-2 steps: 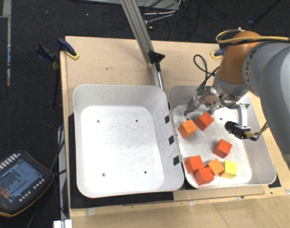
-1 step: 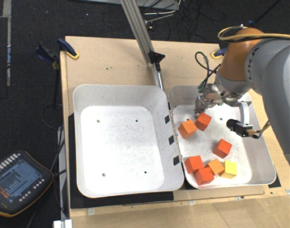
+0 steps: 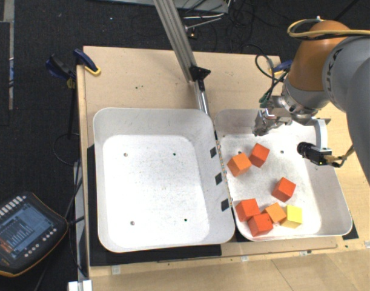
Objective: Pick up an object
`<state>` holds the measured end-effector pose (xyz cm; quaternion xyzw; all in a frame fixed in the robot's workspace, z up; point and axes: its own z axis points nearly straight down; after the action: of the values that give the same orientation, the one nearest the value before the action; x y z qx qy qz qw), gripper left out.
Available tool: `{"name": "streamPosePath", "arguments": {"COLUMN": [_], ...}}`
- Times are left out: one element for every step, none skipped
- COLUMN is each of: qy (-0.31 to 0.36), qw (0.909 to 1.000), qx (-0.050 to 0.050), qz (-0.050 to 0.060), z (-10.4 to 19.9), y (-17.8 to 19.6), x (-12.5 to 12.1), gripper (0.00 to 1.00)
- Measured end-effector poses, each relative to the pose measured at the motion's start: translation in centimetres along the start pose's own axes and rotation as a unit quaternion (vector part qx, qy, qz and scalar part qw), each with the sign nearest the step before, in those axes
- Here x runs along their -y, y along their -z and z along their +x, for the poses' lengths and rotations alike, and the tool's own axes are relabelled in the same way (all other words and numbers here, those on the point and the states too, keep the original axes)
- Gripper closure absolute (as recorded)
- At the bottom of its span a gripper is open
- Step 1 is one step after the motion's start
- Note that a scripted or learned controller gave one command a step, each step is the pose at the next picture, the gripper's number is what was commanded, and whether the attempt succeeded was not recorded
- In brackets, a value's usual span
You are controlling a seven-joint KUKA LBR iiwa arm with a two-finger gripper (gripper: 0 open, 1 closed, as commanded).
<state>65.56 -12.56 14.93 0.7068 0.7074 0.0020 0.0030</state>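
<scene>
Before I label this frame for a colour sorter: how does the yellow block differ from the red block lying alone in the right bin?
The yellow block is yellow; the lone red block is red-orange. The yellow block sits in a cluster by the bin's near edge, against an orange block; the lone red block has bare floor around it. The yellow block looks slightly smaller. Both are cubes in the right bin.

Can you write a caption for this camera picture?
Gripper hovers over the right bin of orange and yellow blocks.

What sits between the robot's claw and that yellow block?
In the camera view, a red block lies between the end effector and the yellow block; otherwise bare bin floor.
</scene>
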Motion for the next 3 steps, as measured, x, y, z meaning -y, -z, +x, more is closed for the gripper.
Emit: {"name": "streamPosePath", "arguments": {"qy": [0.0,0.001,0.003], "qw": [1.0,1.0,1.0], "qx": [0.0,0.0,-0.002], "qz": [-0.001,0.0,0.004], "z": [-0.2,0.0,4.9], "y": [6.4,10.8,9.8], "x": [0.2,0.2,1.0], "gripper": [1.0,1.0,1.0]}}
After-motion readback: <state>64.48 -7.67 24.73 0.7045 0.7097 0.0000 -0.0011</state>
